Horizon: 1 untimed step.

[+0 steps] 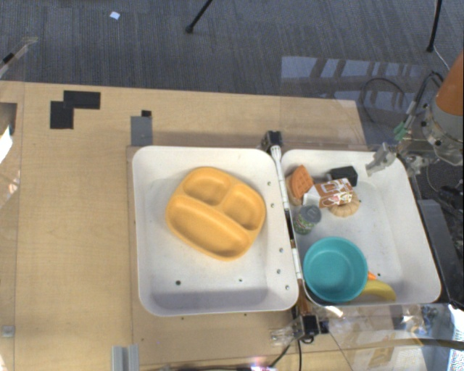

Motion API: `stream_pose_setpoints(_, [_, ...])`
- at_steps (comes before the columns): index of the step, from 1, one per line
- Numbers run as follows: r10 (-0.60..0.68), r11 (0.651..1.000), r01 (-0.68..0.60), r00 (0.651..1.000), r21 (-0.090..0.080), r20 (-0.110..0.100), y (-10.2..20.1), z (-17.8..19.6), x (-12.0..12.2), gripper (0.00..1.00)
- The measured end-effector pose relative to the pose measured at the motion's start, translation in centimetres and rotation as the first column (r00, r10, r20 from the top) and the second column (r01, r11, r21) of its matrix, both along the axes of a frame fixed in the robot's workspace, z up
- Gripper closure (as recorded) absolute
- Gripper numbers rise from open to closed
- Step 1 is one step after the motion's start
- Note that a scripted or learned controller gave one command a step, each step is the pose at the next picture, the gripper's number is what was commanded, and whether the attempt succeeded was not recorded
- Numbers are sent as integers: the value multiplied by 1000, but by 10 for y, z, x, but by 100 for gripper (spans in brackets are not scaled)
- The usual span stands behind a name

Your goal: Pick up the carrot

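The bench is light brown wood. It has black square marks near its far left corner and a small grey block beside them. Past the bench is a dark grey floor with thin stripes. A little white scrap lies on it, and thin black poles stand there. A pale patch of light falls on the floor near the far edge of the bench.

Two white bins sit side by side on the bench. The left bin holds a yellow plate with three parts. A white rail with small holes runs between the bins, with a black knob at its far end.

The right bin holds many things. A teal bowl sits in the near part. A yellow banana pokes out from its right side. A small orange tip shows between the bowl and the banana. It looks like the carrot, and the rest of it is hidden. Farther back are a brown-orange lump, a black block, a red and white box and a small grey can.

The gripper hangs over the far right corner of the right bin, well apart from the carrot. I cannot tell if it is loose or squeezed. Nothing can be seen in it. The arm's orange band shows at the right edge, with dark wires close by
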<state>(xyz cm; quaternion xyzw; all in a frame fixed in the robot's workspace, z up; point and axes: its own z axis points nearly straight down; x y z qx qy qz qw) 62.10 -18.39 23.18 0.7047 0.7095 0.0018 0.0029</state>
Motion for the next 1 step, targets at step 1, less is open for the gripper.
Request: stream_pose_setpoints(1, [-194,981,194,981,-1,10,-4,106,-97,0])
